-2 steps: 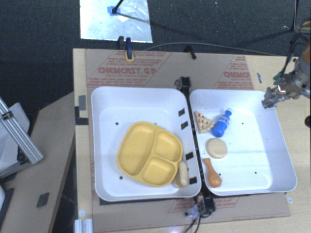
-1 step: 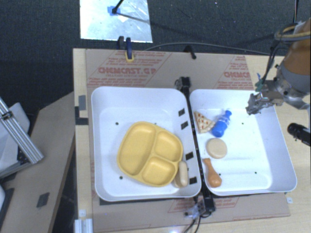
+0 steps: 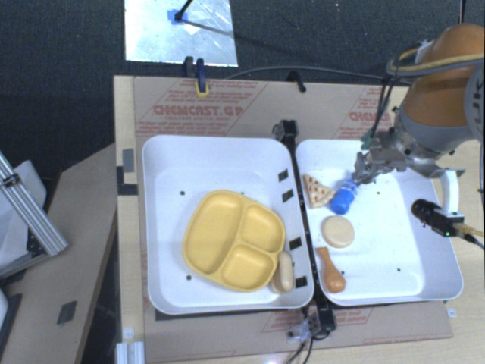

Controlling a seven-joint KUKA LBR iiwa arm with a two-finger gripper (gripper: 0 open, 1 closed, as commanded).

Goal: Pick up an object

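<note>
Blue cup (image 3: 343,199) sits in the right bin (image 3: 432,279), near its left wall, toward the back. It's tipped, long axis running diagonally, upper end pointing toward the gripper (image 3: 364,169). Gripper is just above and right of it at the upper end, touching or nearly so; can't tell which. Can't tell the gripper's state either, too small and dark. Nothing visibly gripped. My read: the cup is the target, and the move is a short drop down-left.

Cup looks like smooth hard plastic, cylindrical, so it may roll or slip.

Pizza slice (image 3: 317,189) is just left of the cup, flat triangle. Round bun (image 3: 338,232) is below it, drumstick (image 3: 330,271) near the front edge.

Left bin (image 3: 167,165): yellow tray (image 3: 231,237), glossy, three compartments; pale bread roll (image 3: 284,271) against its front right corner.
</note>
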